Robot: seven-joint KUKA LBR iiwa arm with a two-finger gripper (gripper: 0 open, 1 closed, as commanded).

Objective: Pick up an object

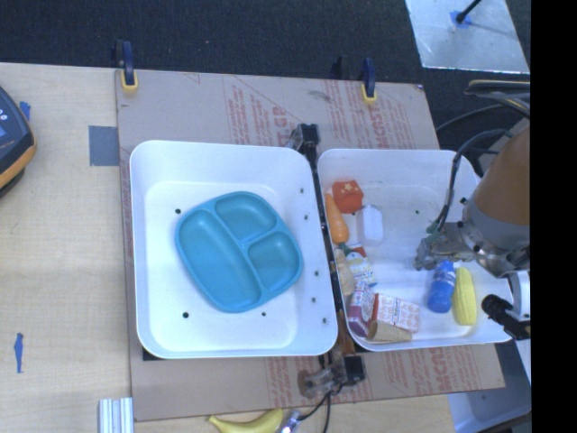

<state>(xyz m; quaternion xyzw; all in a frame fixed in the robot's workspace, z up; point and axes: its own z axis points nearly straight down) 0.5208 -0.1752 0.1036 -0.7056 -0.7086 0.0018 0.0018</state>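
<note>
Take the right bin (397,165) as the landmark. The arm (505,192) leans over its right wall, and the gripper (439,253) hangs low inside, just above the blue bottle (441,289), which lies near the bin's front right corner with a yellow corn cob (464,298) touching its right side. How the claw stands I cannot tell; its tips are lost in grey metal and cable, and nothing shows between them. Along the bin's left wall lie an orange block (347,195), a carrot (336,222), a white piece (370,225), and a heap of small cartons (379,312) toward the front left corner. Left of the bin sits the second bin (144,242) with a blue divided plate (238,251). The bottle looks the likely target. To do it well, I would centre over its body, set the tips across its narrow width and away from the cob, then go down until they straddle it before closing, since a round bottle may roll aside.
</note>
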